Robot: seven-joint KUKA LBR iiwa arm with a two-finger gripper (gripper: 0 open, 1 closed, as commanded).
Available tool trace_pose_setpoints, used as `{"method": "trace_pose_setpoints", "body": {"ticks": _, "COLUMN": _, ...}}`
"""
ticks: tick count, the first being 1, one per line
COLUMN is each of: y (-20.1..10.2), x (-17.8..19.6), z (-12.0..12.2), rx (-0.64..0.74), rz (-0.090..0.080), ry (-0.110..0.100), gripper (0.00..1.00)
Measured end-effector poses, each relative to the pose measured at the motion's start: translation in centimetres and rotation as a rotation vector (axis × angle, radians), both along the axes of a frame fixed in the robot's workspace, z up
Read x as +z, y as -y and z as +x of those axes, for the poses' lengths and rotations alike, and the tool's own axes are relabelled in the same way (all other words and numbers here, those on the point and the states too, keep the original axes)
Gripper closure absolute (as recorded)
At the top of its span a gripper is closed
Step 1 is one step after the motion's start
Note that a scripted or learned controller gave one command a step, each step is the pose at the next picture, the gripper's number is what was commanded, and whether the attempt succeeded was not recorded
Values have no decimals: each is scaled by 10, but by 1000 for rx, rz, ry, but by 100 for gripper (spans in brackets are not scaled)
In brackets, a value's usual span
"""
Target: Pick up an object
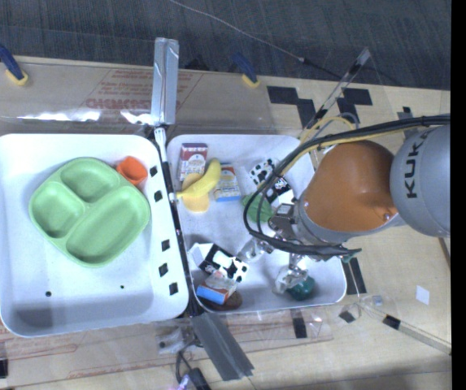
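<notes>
Two white bins sit side by side on my bench. I see the gripper low in the right bin over a teal object; I cannot tell its grip.

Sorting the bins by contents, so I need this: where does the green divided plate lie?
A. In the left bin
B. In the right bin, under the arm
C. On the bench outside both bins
A: the green divided plate lies in the left bin, beside a small orange cup.
</notes>
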State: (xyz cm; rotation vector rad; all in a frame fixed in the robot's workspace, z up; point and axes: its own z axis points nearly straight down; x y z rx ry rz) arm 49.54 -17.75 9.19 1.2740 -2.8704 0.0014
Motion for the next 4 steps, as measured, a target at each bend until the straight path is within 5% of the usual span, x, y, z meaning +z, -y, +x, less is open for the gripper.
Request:
{"method": "trace_pose_setpoints", "body": {"ticks": 1, "y": -55, "x": 2, "z": 47, "rx": -55, "rz": 1, "ry": 5, "gripper": 0}}
{"method": "trace_pose_setpoints", "body": {"ticks": 2, "y": -71, "x": 6, "z": 122, "rx": -110, "rz": -10, "ry": 14, "gripper": 0}}
{"method": "trace_pose_setpoints", "body": {"ticks": 3, "y": -13, "x": 0, "z": 66, "rx": 73, "rz": 1, "ry": 1, "gripper": 0}}
{"method": "trace_pose_setpoints", "body": {"ticks": 4, "y": -51, "x": 2, "z": 143, "rx": -56, "rz": 2, "ry": 6, "gripper": 0}}
